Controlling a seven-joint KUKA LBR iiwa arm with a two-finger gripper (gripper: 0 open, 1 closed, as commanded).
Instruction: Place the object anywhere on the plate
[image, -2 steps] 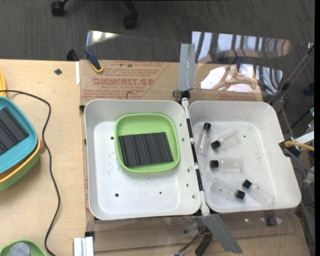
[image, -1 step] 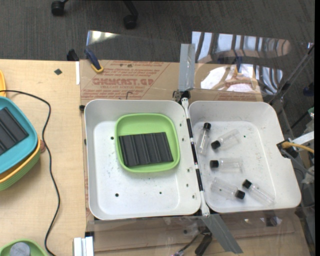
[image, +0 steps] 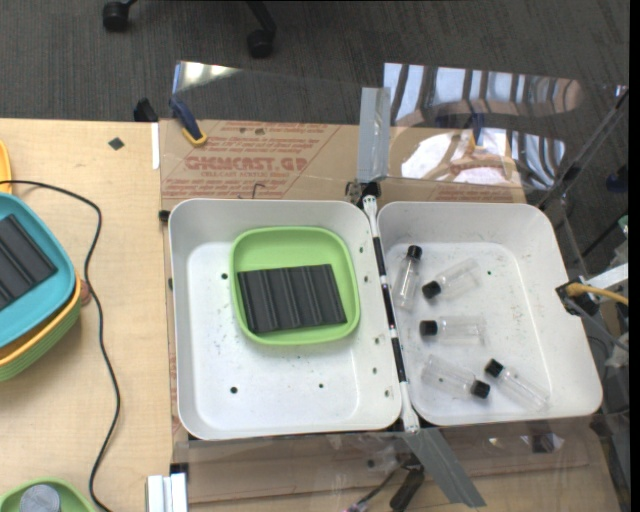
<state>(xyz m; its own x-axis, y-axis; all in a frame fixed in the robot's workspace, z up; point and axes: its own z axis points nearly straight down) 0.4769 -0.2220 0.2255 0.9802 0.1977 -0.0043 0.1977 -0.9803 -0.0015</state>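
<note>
Now five clear vials (image: 452, 329) lie right of the plate (image: 290, 248), in the other bin (image: 545, 240), none on the plate yet. How the jaws stand I cannot tell. I think it is best to grasp one vial across its middle, away from its neighbours.

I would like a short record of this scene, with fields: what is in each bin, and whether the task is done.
left bin: green plate bearing a dark ribbed pad
right bin: five clear vials with black caps, lying down, e.g.
vials on plate: none
task state: not yet done
</note>
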